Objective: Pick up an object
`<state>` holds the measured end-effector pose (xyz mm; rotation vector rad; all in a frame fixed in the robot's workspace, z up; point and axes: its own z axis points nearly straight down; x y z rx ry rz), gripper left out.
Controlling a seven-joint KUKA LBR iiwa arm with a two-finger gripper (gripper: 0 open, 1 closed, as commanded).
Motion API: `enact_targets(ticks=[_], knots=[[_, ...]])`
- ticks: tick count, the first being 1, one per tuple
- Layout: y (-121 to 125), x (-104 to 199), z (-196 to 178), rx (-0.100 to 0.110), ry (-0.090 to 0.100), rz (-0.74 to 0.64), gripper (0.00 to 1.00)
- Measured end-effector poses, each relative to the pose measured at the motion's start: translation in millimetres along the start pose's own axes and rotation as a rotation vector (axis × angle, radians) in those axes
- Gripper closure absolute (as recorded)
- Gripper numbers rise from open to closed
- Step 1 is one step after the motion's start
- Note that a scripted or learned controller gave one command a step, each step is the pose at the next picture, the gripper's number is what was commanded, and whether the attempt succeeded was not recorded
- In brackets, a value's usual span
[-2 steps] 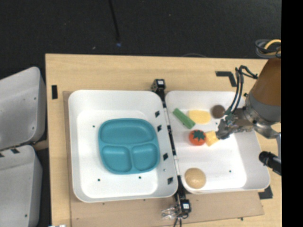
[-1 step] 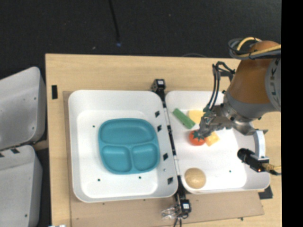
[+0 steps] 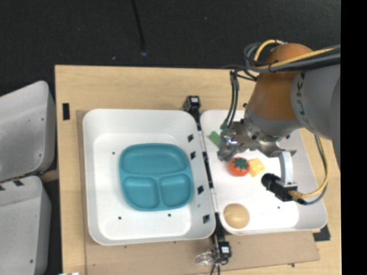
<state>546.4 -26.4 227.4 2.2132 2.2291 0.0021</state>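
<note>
While the grey arm (image 3: 298, 96) with its orange band reaches in from the right, the camera view looks down at a slant on a wooden table (image 3: 69, 90) carrying 2 shallow white bins side by side. Its jaws (image 3: 228, 145) hang low over the upper left part of the right bin (image 3: 309, 211), close to the divider between the bins; whether they are spread or pressed together cannot be told, as the wrist body hides them. Just beside them, toward the bin's left wall, lies a small green object (image 3: 215, 136). A red tomato-like toy with a green top (image 3: 239, 166) sits just below the jaws, and a small yellow piece (image 3: 255, 166) lies touching or nearly touching its right side. Near the bin's front left corner rests a round tan object (image 3: 235, 215), well apart from the others. A black cable fitting (image 3: 275, 187) hangs from the wrist over the bin's middle. The left bin (image 3: 103, 216) holds a teal 3-compartment plate (image 3: 155, 175), lying flat near its centre.
</note>
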Motion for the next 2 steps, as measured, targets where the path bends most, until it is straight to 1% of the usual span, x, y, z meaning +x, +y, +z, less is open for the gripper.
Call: enact_targets(ticks=[1, 2], knots=[[17, 47, 7, 0.0, 0.0, 0.0, 1.0], [33, 95, -9, -0.002, 0.001, 0.0, 1.0]])
